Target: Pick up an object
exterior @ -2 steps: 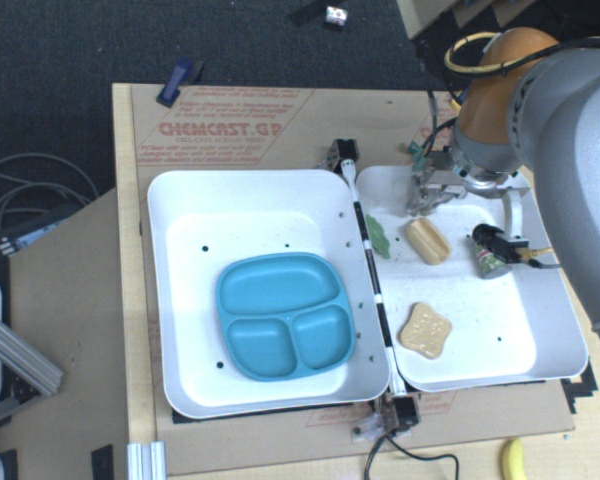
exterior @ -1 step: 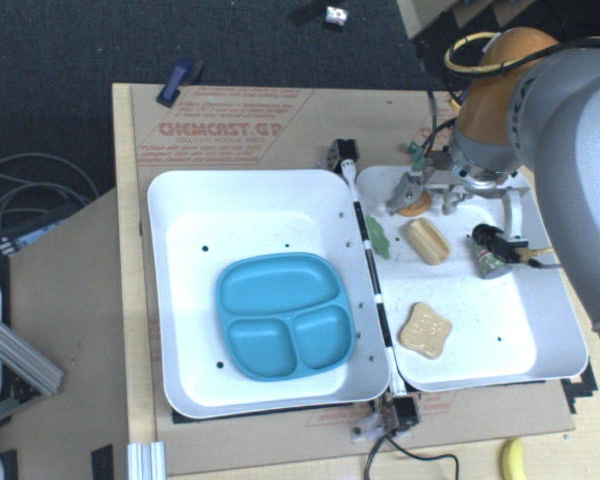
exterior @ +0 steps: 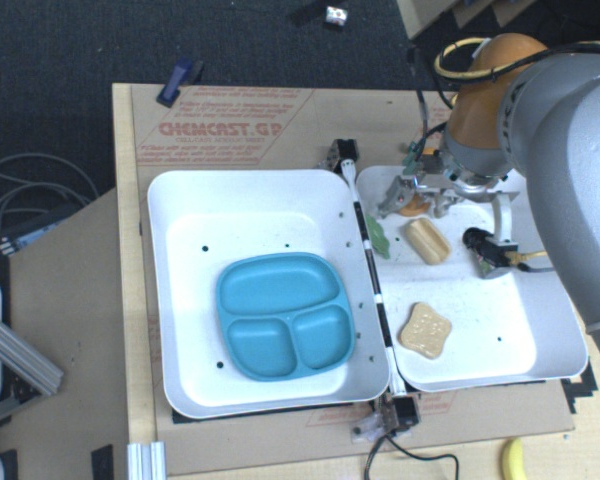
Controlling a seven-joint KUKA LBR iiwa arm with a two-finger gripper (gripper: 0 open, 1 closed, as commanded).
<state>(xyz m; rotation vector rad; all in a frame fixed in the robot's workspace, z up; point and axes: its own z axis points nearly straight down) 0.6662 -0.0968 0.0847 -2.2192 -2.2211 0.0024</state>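
**Where gripper (exterior: 417, 201) meets obj.: upper left of right bin (exterior: 520, 338)**

Since the task names no particular obj., the nearest one is taken as target: a small orange piece (exterior: 411, 209) at the upper left of the right bin, i.e. right of frame centre, upper half. Gripper sits directly over it, open, w/ its two grey fingers (exterior: 390, 201) apart and the orange piece showing between them, mostly covered. Whether they touch it can't be told, and its long axis is too hidden to read. The coming move is thus judged near-vertical: straight down, then close, w/ no sideways shift. What shows of the piece looks small, rounded and bright orange.

Alt. candidates:
- Tan roll (exterior: 427, 240): just below the gripper, long axis running upper left to lower right; smooth, bun-like.
- Tan waffle-like square (exterior: 425, 330): well below, nearer the bin's lower edge; flat, dimpled.
- Green strip (exterior: 379, 238): against the divider between bins.

Left bin (exterior: 180, 268) holds a blue three-compartment plate (exterior: 280, 288), well apart from the gripper.
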